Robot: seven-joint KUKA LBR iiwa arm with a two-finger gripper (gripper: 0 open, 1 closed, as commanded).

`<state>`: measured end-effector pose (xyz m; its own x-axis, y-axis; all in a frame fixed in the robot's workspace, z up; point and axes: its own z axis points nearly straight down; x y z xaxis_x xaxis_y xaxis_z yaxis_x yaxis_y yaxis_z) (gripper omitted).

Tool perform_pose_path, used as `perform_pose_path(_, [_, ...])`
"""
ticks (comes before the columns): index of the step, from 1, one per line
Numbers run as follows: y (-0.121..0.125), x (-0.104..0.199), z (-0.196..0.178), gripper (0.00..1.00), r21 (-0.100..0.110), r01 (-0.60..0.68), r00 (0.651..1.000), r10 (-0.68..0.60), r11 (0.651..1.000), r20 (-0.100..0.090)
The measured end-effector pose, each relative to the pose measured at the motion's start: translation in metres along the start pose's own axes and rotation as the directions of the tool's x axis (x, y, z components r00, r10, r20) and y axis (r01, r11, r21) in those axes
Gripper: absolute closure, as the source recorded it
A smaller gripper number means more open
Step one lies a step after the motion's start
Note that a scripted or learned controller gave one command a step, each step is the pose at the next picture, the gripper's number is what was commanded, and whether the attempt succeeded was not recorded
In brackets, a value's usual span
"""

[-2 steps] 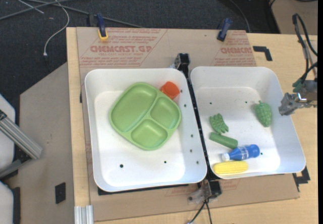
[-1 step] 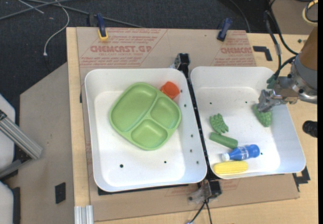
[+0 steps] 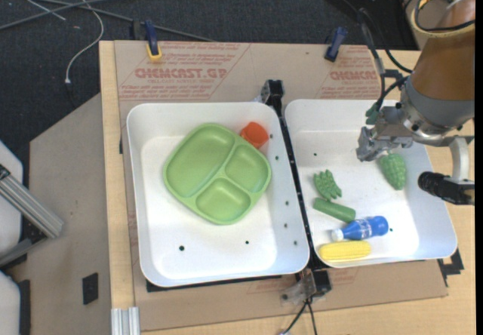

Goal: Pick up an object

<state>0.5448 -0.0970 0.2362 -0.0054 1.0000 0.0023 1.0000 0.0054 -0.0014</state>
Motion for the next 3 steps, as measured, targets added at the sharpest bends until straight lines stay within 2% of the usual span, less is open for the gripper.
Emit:
perform_pose_path(1, [0.007,0.051,-0.001,1.00,-0.001,0.001,1.000,-0.001,1.000,0.000])
perform_pose_path(2, [0.034,0.100,-0.006,1.00,-0.005,0.001,1.000,-0.001,1.000,0.001])
perform_pose_path(3, [0.047,0.141,0.003,1.00,-0.003,-0.001,1.000,0.001,1.000,0.002])
